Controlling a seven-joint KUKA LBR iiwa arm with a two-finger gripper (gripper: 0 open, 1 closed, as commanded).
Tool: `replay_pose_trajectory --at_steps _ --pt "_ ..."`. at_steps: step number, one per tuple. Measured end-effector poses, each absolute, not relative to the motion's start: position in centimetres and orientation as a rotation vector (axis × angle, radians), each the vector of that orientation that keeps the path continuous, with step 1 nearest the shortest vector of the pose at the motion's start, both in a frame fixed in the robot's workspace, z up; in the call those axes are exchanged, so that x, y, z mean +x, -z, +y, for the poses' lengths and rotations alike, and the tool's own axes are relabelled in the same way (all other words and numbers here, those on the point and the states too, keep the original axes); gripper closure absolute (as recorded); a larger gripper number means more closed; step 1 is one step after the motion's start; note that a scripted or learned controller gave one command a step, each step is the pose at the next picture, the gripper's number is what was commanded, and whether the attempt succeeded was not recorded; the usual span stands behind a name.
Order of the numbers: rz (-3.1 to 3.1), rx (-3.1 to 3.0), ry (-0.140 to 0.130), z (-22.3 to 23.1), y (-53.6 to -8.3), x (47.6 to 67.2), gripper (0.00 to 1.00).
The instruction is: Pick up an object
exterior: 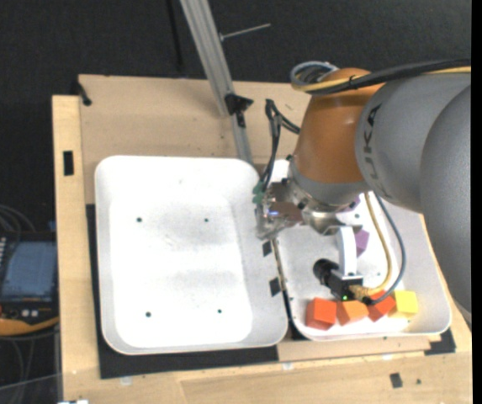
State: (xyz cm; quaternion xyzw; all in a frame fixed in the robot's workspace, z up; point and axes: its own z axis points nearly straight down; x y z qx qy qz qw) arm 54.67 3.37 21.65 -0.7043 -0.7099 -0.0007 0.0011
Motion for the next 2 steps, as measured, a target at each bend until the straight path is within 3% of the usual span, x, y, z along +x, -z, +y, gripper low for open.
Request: replay_pose_trajectory --at_steps 1,2 --pt "-2.226 -2.218 0.003 7.57 -23.26 53.34 1.0" --pt "-2.222 -2.222 0.003 7.48 -23.24 53.35 0.0"
